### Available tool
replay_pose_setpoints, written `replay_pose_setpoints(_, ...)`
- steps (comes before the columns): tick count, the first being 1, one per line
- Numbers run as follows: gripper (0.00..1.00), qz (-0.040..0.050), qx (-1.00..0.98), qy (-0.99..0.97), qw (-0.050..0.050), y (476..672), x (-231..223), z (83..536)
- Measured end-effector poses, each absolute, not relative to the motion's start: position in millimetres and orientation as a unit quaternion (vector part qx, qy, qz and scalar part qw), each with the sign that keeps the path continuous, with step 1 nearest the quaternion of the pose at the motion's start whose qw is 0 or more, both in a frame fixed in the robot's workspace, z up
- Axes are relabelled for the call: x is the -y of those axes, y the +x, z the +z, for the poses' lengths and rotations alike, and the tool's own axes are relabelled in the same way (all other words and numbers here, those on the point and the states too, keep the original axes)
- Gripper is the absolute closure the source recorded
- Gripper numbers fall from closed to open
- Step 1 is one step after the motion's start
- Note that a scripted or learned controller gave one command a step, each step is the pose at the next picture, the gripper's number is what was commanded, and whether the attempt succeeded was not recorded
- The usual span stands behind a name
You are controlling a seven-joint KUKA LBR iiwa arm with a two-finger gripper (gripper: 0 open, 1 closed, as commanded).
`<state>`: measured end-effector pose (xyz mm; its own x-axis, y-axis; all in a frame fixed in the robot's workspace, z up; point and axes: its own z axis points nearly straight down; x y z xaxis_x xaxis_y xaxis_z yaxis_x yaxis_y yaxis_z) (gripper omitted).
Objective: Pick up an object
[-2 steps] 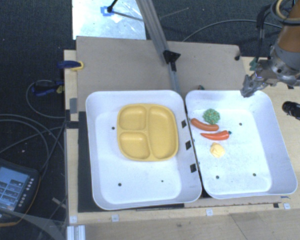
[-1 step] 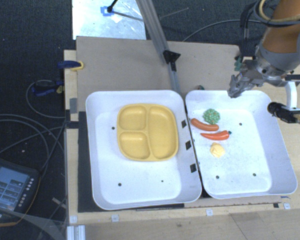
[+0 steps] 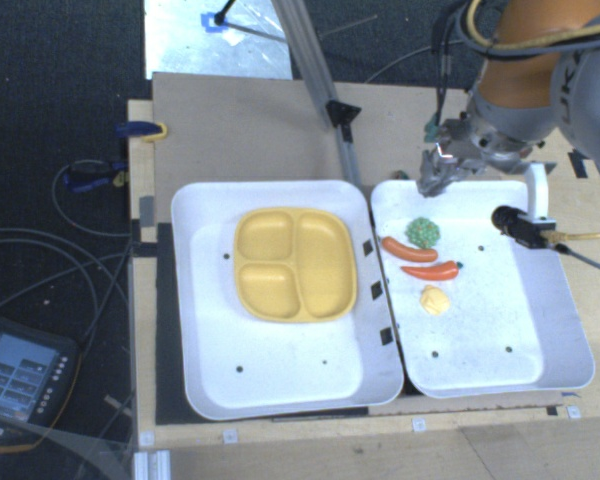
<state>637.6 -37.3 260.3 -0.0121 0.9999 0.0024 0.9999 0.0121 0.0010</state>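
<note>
The gripper (image 3: pixel 432 180) hangs above the far rim of the right bin (image 3: pixel 550 338), at about the bin's eleven o'clock corner. Its dark tip points down and toward the bin floor; whether it is spread or closed cannot be told, and nothing can be seen held in it. Above it the grey wrist rises to the orange band (image 3: pixel 540 38) at roughly one o'clock from the tip.

At about six o'clock from the gripper, well apart from it, a green broccoli piece (image 3: pixel 423 232) sits on the bin floor. Just beside it, at its seven o'clock, lies an orange sausage (image 3: pixel 408 250), its long axis running from ten o'clock to four o'clock. Close below that lies a red chili pepper (image 3: pixel 432 270), its long axis near nine to three, with the dark stem end pointing to three o'clock. Below the pepper rests a small yellow lump (image 3: pixel 434 301).

The left bin (image 3: pixel 210 358) holds a yellow divided tray (image 3: pixel 294 265) with three compartments.
</note>
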Motion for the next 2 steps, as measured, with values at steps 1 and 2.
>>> replay_pose_setpoints(1,1.00,-0.0006,0.711,-0.703,0.001,627.5,-19.6,244.8)
replay_pose_setpoints(2,1.00,-0.0005,0.711,-0.703,0.001,610.7,-80.1,236.6)
